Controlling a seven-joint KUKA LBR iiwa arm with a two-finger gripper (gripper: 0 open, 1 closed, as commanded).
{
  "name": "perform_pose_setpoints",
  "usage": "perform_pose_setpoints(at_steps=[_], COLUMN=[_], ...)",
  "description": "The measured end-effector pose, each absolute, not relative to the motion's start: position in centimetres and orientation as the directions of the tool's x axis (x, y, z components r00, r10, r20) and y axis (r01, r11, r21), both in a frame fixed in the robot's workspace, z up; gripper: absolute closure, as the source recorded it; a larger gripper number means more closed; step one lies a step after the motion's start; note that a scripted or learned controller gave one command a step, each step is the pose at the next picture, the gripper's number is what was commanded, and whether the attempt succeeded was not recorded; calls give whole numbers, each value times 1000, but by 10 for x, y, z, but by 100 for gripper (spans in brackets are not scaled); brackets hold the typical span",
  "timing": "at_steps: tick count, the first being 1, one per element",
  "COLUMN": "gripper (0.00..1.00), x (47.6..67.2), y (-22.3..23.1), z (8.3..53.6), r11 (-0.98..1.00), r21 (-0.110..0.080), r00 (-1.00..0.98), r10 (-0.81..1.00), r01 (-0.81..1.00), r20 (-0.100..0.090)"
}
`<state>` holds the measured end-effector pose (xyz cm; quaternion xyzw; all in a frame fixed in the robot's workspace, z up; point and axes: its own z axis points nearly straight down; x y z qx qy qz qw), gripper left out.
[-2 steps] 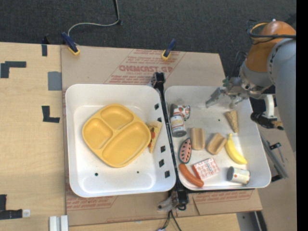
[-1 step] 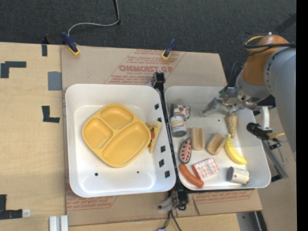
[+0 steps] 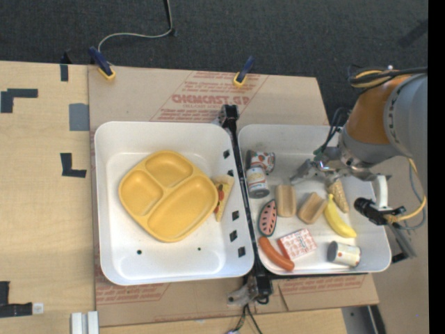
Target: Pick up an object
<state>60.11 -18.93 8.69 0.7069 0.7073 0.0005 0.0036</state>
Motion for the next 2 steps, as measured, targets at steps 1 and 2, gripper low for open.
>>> perform_pose_setpoints(at_steps=[1,2], gripper=[0,100], x=[565,565], y=[-174,-175], z=[87,96], r11=[0,-1], r21=[8,7], r00=[0,1], r10=[1000,1000], r01=[1000,1000], r20=[-5,-6])
